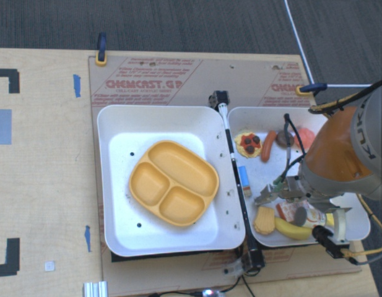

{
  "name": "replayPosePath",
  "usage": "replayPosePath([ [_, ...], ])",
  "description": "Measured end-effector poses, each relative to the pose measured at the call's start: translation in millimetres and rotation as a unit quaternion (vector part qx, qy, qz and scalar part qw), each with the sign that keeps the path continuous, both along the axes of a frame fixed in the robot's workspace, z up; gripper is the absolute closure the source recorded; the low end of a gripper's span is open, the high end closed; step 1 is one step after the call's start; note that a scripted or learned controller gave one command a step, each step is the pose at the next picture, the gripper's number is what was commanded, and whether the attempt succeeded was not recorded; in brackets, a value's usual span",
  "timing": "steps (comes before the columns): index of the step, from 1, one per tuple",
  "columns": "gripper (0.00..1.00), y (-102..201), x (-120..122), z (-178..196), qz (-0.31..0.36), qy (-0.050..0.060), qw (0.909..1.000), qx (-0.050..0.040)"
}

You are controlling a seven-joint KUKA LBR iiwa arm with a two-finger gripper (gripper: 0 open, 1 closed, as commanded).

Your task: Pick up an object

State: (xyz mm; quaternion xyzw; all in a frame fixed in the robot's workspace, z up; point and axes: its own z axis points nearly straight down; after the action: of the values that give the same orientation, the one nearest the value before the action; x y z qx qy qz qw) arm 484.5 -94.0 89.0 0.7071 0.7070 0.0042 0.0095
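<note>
**Over the right bin, the pincer hangs among toy food**

Over the right bin, low above its near half, the gripper sits at the end of the grey arm with its orange band. Whether its fingers are spread or pressed together I cannot tell; the metal parts blur into the clutter beneath, and nothing can be seen pinched between them.

Just below the pincer lie a small red-and-white item, hard to identify, and a banana along the bin's near wall. Beside the banana, to its left, rests a pale yellow ridged piece, perhaps a biscuit or a slice of bread. Further up the bin are a small pizza with red toppings and a sausage just beside it, tilted nearly upright. A pinkish object is half hidden behind the arm.

A blue strip lies near the divider between bins. The left bin holds a yellow three-compartment plate, set at a slant.
</note>
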Motion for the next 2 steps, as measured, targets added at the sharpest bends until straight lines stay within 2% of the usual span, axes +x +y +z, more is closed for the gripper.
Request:
replayPosePath([
  [2, 0.0, -2.0, -0.2, -0.3, 0.001, 0.001, 1.0, 0.0009],
])
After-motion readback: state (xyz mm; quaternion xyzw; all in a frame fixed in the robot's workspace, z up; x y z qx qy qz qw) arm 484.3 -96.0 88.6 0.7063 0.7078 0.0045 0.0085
